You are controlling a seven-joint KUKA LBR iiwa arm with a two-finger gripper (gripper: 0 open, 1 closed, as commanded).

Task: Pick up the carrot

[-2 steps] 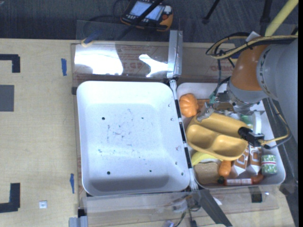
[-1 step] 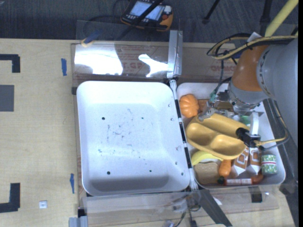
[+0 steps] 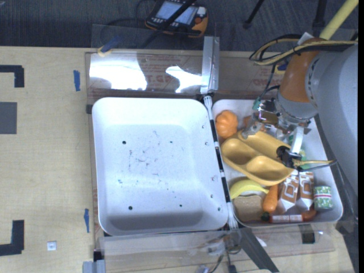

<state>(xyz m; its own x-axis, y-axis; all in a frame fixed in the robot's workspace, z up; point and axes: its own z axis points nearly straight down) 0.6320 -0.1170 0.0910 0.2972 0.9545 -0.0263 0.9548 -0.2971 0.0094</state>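
Carrot (image 3: 272,197) half hidden under yellow scoop (image 3: 254,157); end effector (image 3: 277,131) finger state unclear.

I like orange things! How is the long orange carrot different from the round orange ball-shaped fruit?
The long orange carrot is thin and lies at the right bin's near end; the round orange ball-shaped fruit is plump and sits at the far end. The carrot is wedged among packets; the fruit sits by the divider. Both are orange.

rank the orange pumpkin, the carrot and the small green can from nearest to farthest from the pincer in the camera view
The pincer hangs over the right bin's upper part.
1. Orange pumpkin: to its left, against the bin's upper left wall.
2. Small green can: below it, at the bin's lower right.
3. Carrot: below it, in the bin's lower middle.
The can and carrot are nearly too close to call.
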